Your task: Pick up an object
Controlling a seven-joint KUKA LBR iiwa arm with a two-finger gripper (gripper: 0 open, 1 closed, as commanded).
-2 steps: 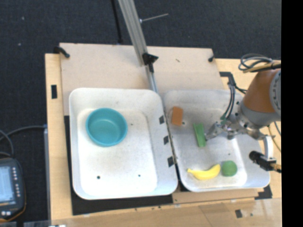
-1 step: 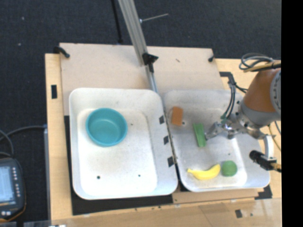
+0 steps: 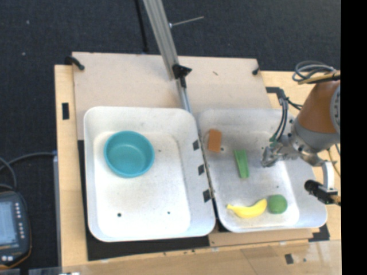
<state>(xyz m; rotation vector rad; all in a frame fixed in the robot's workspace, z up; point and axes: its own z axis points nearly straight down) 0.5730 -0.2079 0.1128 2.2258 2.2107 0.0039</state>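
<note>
My end effector (image 3: pixel 269 157) hangs low over the right-hand shallow white plastic bin (image 3: pixel 229 122), near its right side, and I cannot tell its state: it is small, grey and blurred against the pale floor, and nothing shows as caught in it.

The nearest candidate is the green stick-shaped block (image 3: pixel 241 164), which lies just to the camera's left of me on the bin floor. Its long axis runs roughly from the far wall toward the near wall, tilted only slightly, so I judge a grasp should close across its narrow width.

Further off, toward the near wall, lie the yellow plastic banana (image 3: pixel 248 209) and the small round green ball (image 3: pixel 277 204), close together, perhaps touching. The small orange block (image 3: pixel 214 140) sits near the divide between the bins. The teal round bowl (image 3: pixel 129 153) rests alone in the left-hand white bin (image 3: pixel 143 222), well away from me.

My wrist and cabling cover part of the bin's right rim, and my arm is cut off at the picture's right.
</note>
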